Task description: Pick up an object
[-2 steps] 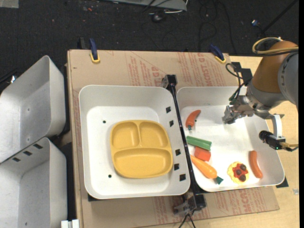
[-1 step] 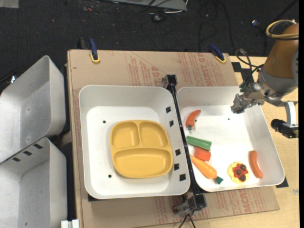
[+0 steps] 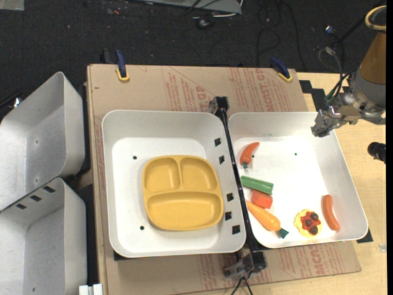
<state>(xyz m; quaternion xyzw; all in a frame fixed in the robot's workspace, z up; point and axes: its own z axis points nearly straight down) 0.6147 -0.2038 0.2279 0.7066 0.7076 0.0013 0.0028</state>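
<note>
Camera view showed you 2 shallow white bins side by side on the brown surface (image 3: pixel 184 82). Your left bin (image 3: pixel 116 165) held a yellow divided tray (image 3: pixel 182 192) with 3 compartments, lying flat near the bin's middle.

Your candidate objects were all in the right bin (image 3: pixel 344 177). An orange-red pepper (image 3: pixel 248 152) lay near the divider at the upper left. Below it sat a green block (image 3: pixel 256 184), tilted, with a small red piece (image 3: pixel 261 200) just beside its lower edge. A carrot (image 3: pixel 264 217) with a green stub end lay at a slant toward the bin's front, close to the red piece. Further right you had a small yellow toy with dark red spots (image 3: pixel 307 222), and just beside it a sausage (image 3: pixel 330 212) lying nearly upright along the right wall.

Your arm (image 3: pixel 374 66) came in from the right, and the end effector (image 3: pixel 322 126) hung over the upper right corner of the right bin, well apart from every object there. Nothing was visible between its fingers; from this angle you could not tell whether it was open or closed.

More white bins (image 3: pixel 43 165) stood off the surface at the left.
</note>
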